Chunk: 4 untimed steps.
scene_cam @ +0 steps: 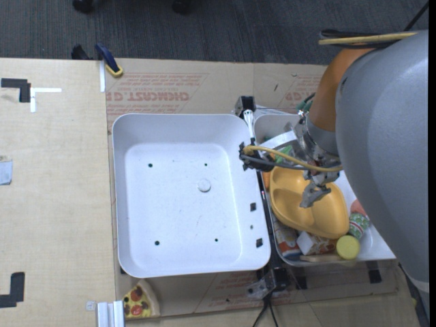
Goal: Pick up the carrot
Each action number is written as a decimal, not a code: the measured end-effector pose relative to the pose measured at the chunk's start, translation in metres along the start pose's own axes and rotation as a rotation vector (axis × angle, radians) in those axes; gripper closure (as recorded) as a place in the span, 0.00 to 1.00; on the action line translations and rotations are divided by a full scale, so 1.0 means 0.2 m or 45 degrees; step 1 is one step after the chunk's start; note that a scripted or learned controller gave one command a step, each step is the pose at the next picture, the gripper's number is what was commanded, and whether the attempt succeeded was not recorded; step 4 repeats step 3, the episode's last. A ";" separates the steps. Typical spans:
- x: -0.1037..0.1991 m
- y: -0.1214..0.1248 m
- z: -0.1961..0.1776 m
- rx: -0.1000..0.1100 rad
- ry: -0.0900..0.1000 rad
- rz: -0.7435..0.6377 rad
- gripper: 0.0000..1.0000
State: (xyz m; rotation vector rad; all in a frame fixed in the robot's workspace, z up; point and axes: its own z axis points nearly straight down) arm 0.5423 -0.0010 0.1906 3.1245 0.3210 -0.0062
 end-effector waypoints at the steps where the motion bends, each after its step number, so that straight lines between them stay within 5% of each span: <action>1: 0.00 0.00 0.00 0.000 0.000 0.000 0.00; 4: 0.00 0.00 0.00 0.000 0.000 0.000 0.00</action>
